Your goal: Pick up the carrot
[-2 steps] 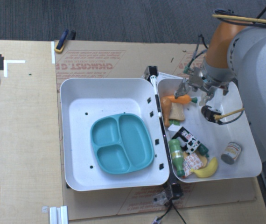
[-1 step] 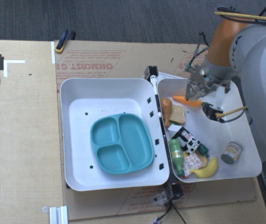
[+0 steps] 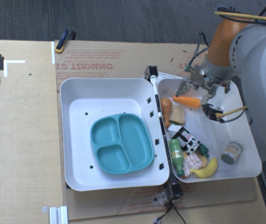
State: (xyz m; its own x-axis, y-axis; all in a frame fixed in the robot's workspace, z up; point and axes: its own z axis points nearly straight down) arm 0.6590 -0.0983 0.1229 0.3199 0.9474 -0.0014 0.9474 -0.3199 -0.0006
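Observation:
The orange carrot (image 3: 187, 101) lies crosswise at the back of the right bin (image 3: 245, 164), its left tip near a brown oblong food piece (image 3: 166, 107) and its body just over a slice of bread (image 3: 178, 115). My gripper (image 3: 198, 87) hangs directly above the carrot's right half, under the orange-banded wrist (image 3: 224, 36). Whether the carrot is off the bin floor I cannot tell.
The right bin also holds a green bottle (image 3: 175, 150), a black-and-white cow toy (image 3: 189, 141), a banana (image 3: 206, 168) and a small can (image 3: 231, 152). A teal divided plate (image 3: 122, 143) sits in the left bin (image 3: 72, 125). A blue-and-yellow tool (image 3: 64, 40) lies on the bench.

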